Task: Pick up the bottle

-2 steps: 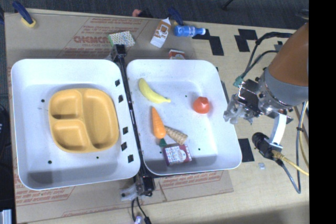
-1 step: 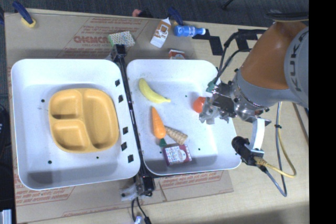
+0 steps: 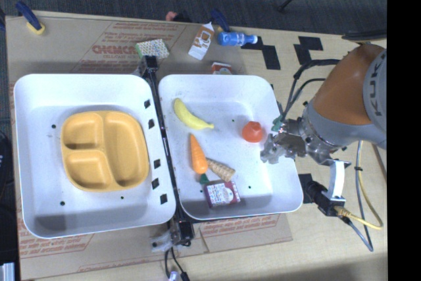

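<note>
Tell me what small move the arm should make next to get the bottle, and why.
Probably swing toward the far side of the bench. The bottle, blue with a white label, lies on its side on the cardboard beyond the right bin, outside it. The end effector sits low over that bin's right edge beside the red ball, well short of the bottle.

Blue bottle point(image 3: 235, 39), yellow tray point(image 3: 105, 150), orange carrot point(image 3: 198, 154).
</note>
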`<state>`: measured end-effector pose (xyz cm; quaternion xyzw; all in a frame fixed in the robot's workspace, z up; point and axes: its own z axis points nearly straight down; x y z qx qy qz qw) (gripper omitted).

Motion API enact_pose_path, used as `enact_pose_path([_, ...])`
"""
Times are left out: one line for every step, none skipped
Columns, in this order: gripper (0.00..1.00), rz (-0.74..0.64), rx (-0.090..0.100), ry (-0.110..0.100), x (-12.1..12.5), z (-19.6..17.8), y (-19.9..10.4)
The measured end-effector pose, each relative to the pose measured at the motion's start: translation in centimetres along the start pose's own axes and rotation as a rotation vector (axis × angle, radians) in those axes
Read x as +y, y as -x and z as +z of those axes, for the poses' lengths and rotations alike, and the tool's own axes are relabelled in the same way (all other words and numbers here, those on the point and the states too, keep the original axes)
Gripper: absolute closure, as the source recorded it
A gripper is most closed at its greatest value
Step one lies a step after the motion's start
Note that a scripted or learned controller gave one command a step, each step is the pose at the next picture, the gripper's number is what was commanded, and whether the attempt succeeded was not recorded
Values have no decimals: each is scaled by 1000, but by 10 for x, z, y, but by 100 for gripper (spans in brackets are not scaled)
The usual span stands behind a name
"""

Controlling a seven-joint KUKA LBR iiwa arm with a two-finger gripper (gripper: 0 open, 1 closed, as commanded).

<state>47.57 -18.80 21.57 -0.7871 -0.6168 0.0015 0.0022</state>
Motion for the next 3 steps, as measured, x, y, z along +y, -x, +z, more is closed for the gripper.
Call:
enact_pose_path([100,42,0,3,4,5,13])
enact_pose_path([100,145,-1,4,4,-8,13])
enact_pose_path([100,-19,-2,7,5,-22,14])
